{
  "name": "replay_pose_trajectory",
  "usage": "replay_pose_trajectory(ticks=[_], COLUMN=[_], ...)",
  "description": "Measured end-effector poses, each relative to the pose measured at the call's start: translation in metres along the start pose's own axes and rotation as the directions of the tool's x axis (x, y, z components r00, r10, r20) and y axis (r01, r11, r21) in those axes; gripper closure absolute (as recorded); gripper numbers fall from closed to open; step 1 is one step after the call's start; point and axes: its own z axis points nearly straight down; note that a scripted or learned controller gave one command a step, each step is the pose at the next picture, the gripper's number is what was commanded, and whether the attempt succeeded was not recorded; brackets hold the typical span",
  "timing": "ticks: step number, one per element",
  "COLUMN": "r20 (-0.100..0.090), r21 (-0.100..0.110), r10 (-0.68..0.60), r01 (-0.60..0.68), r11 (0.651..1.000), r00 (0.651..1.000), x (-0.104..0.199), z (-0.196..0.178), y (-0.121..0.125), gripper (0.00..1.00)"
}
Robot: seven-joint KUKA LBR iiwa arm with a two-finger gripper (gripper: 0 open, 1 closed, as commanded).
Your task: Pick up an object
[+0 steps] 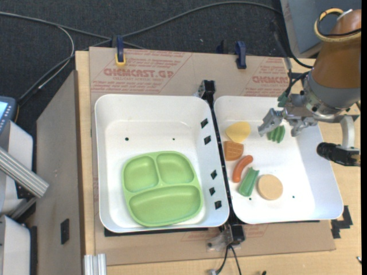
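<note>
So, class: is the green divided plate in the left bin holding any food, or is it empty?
Empty. The green divided plate lies flat in the left bin, all three compartments bare; the toy foods sit in the right bin.

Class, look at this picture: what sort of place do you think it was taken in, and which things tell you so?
Probably a robotics lab bench. Two white bins are clamped onto a board, a grey and orange robot arm reaches over toy food such as a round biscuit, and cables trail across the floor.

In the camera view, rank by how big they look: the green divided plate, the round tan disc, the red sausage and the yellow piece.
1. green divided plate, by far the largest.
2. round tan disc and yellow piece: they look alike, too close to rank.
3. red sausage, the smallest.
</note>
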Motion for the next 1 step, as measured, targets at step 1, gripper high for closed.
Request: replay_pose_trajectory(ticks=[1], r20=[0.002], r21=[-0.014], r10=[-0.003], r01=[0.003], r11=[1.000], r00=[1.000], x=[0.0004], z=[-0.0076], y=[0.0025], gripper=[0.00])
